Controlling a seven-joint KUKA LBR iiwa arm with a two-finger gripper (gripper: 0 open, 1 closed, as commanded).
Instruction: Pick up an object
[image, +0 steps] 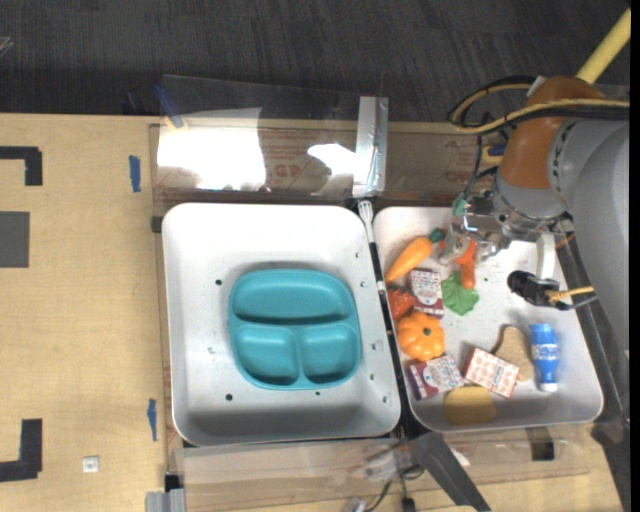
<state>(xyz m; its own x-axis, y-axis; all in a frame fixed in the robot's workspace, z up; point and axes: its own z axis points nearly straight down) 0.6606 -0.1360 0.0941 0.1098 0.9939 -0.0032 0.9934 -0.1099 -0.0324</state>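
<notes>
Gripper (468, 235): low over right bin (585, 400), above carrot (409, 257); finger state cannot tell
Toys: crowded, inviting a grab

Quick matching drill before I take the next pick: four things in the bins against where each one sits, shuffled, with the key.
Things:
1. teal tray
2. blue bottle
3. small pumpkin
4. carrot

Places:
A. right bin, near its right wall
B. left bin, in the middle
C. right bin, top left part
D. right bin, left side, lower than the carrot

Pairs: 1-B, 2-A, 3-D, 4-C
</notes>
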